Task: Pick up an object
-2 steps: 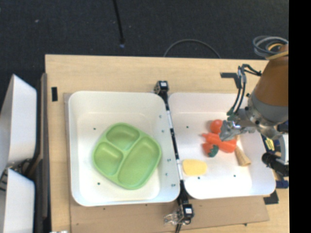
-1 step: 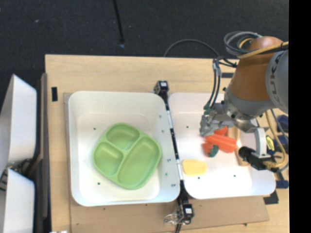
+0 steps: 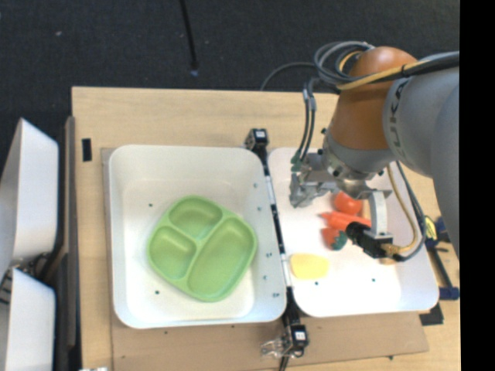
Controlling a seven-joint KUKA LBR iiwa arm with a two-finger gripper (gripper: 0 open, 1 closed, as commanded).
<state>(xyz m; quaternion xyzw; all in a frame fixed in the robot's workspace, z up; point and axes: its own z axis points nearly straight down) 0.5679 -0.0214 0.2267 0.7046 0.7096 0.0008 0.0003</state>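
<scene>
Wrist bent downward, the arm reaches in from three o'clock, its hand low over the right bin, grip unreadable, orange object at its six o'clock.

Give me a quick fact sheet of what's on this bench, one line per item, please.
left bin: shallow white bin, holds the plate
plate: green plastic plate with three compartments, lying flat
right bin: shallow white bin, holds the small items
yellow item: flat yellow piece, near the divider between the bins
orange item: orange carrot-like toy with a green end, under the arm
arm: grey, with an orange band, over the right bin
hand: above the orange item, grip unclear
</scene>
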